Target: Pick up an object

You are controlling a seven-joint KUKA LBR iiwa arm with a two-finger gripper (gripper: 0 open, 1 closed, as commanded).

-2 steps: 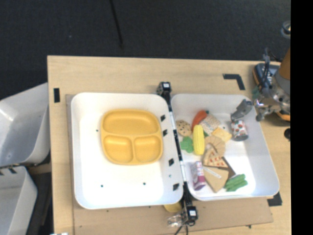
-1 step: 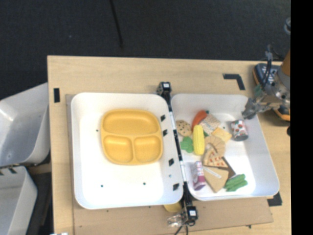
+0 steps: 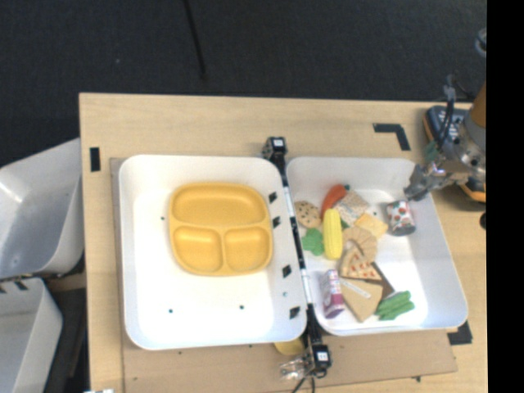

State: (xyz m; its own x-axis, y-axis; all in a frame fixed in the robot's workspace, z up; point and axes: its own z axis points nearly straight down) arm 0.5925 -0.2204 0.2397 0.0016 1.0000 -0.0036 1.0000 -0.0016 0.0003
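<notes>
Grey two-finger gripper (image 3: 412, 188), grip state unreadable, sits at right white bin (image 3: 446, 260) edge near small red-white object (image 3: 399, 216), probably targeting it.

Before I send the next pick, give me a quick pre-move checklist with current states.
1. Targets available: ok, toy food pile including a yellow plastic corn cob lies in the right white bin.
2. Gripper position: ok, over the right bin's far right corner.
3. Nearest item: ok, small grey-and-red object lies just below the gripper.
4. Object held: cannot tell.
5. Yellow three-compartment plastic tray: ok, sits in the left white bin, away from the arm.
</notes>
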